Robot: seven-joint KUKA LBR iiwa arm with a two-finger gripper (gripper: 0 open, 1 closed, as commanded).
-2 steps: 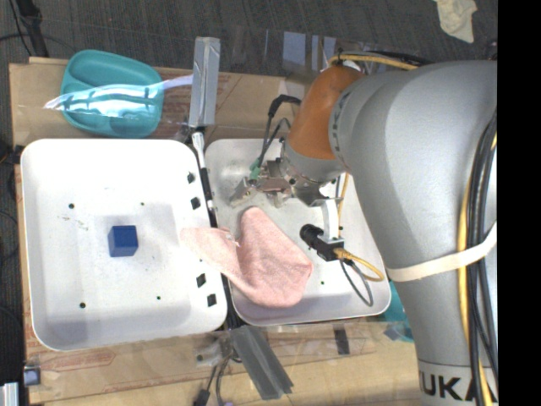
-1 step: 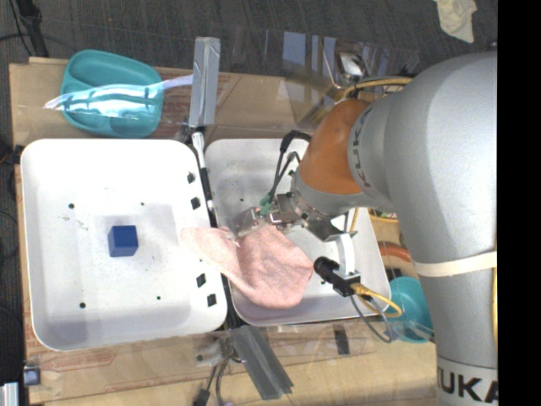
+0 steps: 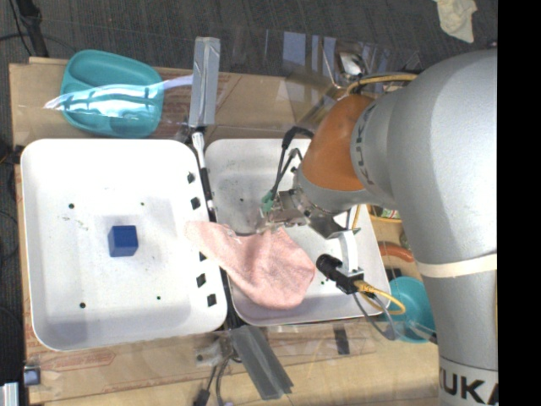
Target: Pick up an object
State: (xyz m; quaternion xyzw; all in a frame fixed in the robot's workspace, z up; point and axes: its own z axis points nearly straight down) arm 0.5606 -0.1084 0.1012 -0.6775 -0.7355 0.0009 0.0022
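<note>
A pink cloth lies in the right bin, draped over the bin's left wall toward the divider. My gripper is low in the right bin, right at the cloth's upper edge, with a small green thing beside its tip. The arm's bulk hides how the gripper meets the cloth. A blue cube sits alone in the middle of the left bin, far from the gripper.
A teal scoop-like container lies on the bench behind the left bin. Another teal thing sits at the right bin's front right corner. The grey arm covers the right bin's right side.
</note>
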